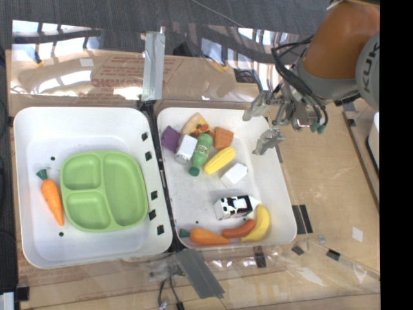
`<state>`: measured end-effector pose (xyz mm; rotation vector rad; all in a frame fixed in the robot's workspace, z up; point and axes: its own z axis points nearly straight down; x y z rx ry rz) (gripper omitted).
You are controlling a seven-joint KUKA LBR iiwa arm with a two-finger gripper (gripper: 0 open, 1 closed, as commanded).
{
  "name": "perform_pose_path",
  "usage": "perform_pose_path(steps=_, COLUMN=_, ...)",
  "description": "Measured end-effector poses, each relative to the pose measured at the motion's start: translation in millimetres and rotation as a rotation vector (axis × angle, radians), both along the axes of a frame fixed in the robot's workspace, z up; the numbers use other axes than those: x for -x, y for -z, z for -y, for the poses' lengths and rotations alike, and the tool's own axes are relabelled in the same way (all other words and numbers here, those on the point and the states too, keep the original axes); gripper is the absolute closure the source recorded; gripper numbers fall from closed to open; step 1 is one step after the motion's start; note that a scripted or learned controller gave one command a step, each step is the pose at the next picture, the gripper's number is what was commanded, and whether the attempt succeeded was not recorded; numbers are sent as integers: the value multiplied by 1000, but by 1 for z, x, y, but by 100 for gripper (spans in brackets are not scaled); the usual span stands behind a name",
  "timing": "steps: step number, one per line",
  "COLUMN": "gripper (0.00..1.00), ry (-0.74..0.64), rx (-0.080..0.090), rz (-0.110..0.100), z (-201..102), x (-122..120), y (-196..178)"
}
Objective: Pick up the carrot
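A carrot [52, 199], orange with a green top, lies in the left bin [26, 124] beside the left edge of a green divided plate [103, 190]. A second orange carrot-like piece [206, 237] lies along the front wall of the right bin [277, 186]. My gripper [262, 124] hangs over the far right corner of the right bin, open, with nothing between its fingers. It is far from both carrots.
The right bin also holds a purple piece [170, 137], a green bottle [201, 152], a corn cob [219, 161], a white block [234, 174], a cow toy [234, 206], a red pepper [241, 228] and a banana [261, 223]. Cardboard [193, 76] lies behind the bins.
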<state>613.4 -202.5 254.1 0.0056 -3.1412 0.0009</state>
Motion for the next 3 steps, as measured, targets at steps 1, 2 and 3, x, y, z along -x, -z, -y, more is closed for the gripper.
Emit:
perform_pose_path(steps=1, gripper=0, ry=175, rx=-2, rz=-5, z=-51, x=27, y=88)
perform_pose_path(steps=2, gripper=0, ry=305, rx=0, rz=1, z=-26, x=-6, y=163)
perform_pose_path(steps=3, gripper=0, ry=350, rx=3, rz=16, z=11, x=40, y=46)
